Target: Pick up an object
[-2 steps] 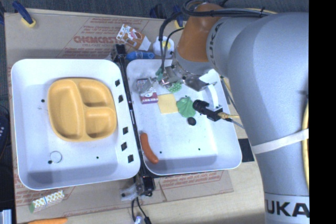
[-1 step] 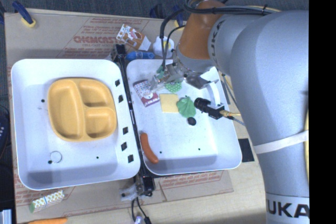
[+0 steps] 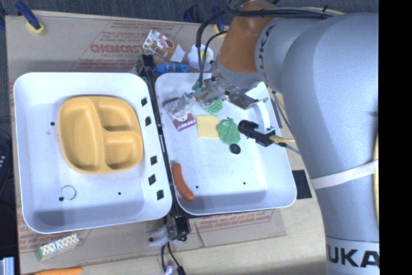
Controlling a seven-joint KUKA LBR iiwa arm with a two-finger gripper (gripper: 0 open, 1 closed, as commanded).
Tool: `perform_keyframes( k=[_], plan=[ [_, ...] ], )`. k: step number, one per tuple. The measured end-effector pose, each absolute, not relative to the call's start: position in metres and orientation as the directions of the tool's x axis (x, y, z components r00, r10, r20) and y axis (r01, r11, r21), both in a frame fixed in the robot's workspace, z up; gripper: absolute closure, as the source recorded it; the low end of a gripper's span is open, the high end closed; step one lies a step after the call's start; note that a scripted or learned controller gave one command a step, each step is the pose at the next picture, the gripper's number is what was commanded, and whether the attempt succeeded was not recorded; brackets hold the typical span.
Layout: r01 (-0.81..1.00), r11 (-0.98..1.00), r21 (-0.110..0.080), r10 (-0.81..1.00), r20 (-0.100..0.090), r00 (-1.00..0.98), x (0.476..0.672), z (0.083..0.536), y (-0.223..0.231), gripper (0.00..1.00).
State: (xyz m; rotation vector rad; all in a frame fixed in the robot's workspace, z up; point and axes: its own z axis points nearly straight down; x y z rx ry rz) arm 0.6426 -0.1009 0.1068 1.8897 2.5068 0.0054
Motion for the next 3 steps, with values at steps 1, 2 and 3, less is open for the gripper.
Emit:
perform_keyframes(
  k=[1, 2, 3],
  plan=[
    [0.99, -0.142, 0.008, 0.99, 0.002, 0.142, 0.592, 0.096, -0.097, 0.0],
    [0.833, -0.553, -0.001, 0.833, 0.006, 0.553, 0.594, 0.095, -0.093, 0.0],
    [0.766, -0.643, -0.008, 0.766, -0.002, 0.643, 0.564, 0.109, -0.091, 0.0]
  ],
)
